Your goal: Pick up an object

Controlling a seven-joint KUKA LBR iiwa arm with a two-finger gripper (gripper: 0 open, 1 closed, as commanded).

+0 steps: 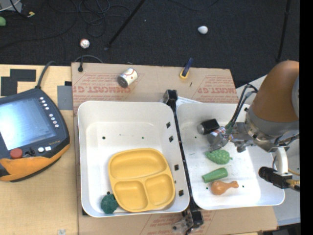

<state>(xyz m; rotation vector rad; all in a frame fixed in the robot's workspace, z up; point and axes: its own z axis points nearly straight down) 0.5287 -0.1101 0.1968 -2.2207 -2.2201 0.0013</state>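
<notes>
Pincer (215, 133) low in right bin (254, 199), grip state cannot tell. Green bumpy toy (218, 156) just below pincer; green cylinder (214, 174), orange drumstick toy (223, 186) further below. Yellow tray (141, 179) far left.

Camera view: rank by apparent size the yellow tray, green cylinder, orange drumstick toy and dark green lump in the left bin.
1. yellow tray, by far the largest.
2-3. green cylinder and orange drumstick toy: look alike, not ranked.
4. dark green lump: slightly smaller, though close.

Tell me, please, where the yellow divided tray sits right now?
The yellow divided tray lies in the left bin, toward its front, beside a dark green toy.
</notes>
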